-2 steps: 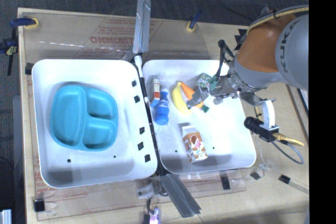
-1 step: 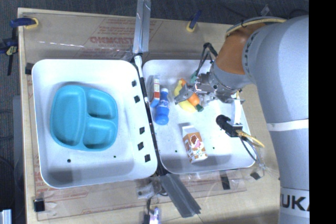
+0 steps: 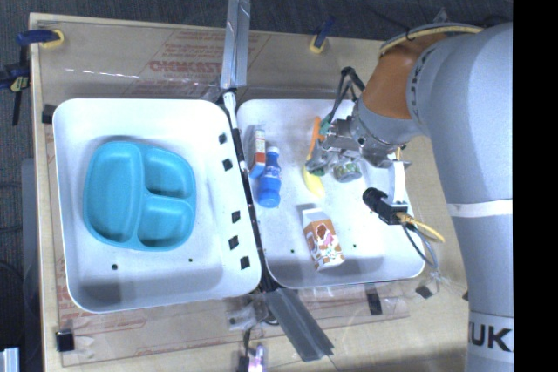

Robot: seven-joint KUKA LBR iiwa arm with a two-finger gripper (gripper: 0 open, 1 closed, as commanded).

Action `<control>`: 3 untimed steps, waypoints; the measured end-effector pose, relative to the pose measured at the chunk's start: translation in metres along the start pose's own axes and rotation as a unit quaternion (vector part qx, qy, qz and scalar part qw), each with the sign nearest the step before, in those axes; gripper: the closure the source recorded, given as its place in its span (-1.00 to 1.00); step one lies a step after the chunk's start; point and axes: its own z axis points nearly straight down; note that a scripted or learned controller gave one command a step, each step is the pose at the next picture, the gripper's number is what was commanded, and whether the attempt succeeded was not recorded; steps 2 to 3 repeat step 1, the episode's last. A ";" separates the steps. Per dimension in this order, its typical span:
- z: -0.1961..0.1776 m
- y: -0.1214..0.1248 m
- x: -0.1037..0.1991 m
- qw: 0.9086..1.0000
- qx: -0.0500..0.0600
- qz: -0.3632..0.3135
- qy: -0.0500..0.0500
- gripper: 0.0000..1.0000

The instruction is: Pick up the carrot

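- A small carton point(image 3: 323, 243) is noted at the right bin's point(image 3: 384, 261) near edge.
- The gripper point(image 3: 330, 161), fingers indiscernible, is poised mid-bin.
- The carrot point(image 3: 313, 138) lies toward the far edge; a squarely centred descent is advised.

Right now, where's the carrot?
In the right bin, near its upper middle: the carrot lies just left of the gripper, above a yellow item.
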 end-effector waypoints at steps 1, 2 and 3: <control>-0.106 0.003 0.045 0.991 -0.003 0.132 -0.001 1.00; -0.106 0.003 0.045 0.991 -0.003 0.132 -0.001 1.00; -0.106 0.003 0.045 0.991 -0.003 0.132 -0.001 1.00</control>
